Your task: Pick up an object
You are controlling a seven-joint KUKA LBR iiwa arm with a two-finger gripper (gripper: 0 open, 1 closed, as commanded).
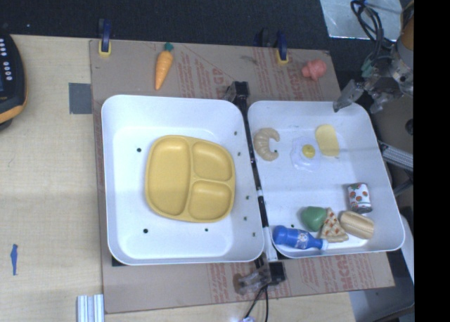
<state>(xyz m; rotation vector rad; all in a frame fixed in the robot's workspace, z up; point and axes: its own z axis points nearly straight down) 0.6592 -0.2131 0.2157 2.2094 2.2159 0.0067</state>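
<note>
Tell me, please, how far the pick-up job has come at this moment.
Nothing looks done yet. The gripper is at the far right corner of the right bin, above the rim, with no object between its fingers. The croissant, the can, the blue bottle and the other items all lie in that bin. What is left: move over one item, go down, grasp it, lift it.

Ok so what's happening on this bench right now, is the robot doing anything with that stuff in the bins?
Not yet, by the look of it. The gripper sits at the upper right corner of the right bin, above the rim, with nothing visibly in it. The toys lie untouched in that bin: a croissant, a fried egg, a can, a blue bottle and others. The left bin holds a yellow divided plate.
</note>
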